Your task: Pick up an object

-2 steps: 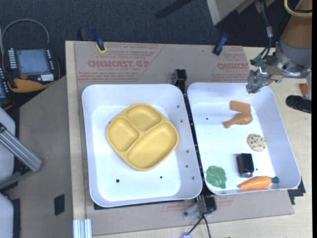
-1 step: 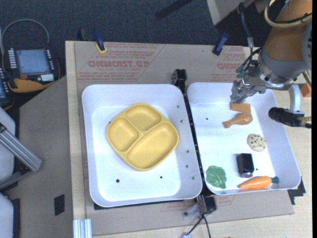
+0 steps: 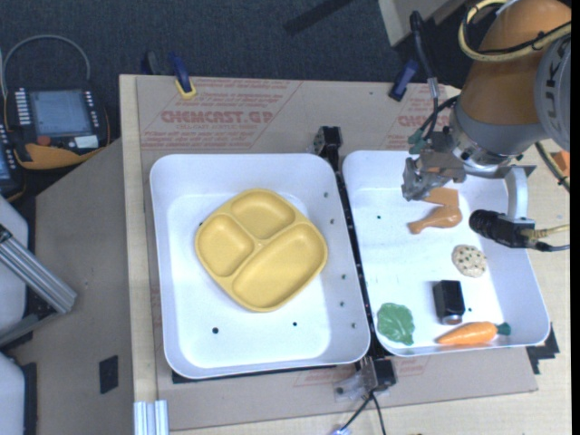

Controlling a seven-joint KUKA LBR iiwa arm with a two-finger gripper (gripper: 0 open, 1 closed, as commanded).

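Note:
The right bin holds an orange-brown chicken drumstick, a speckled cookie, a small black block, a green leafy piece and an orange carrot. My gripper hangs over the upper part of this bin, just above and left of the drumstick, its tip close to the drumstick's thick end. I cannot make out how its tip stands or whether it touches the drumstick.
The left bin carries a yellow divided plate in its middle. A black clamp sits at the back between the bins. The arm's grey and orange body looms over the right bin's back right corner.

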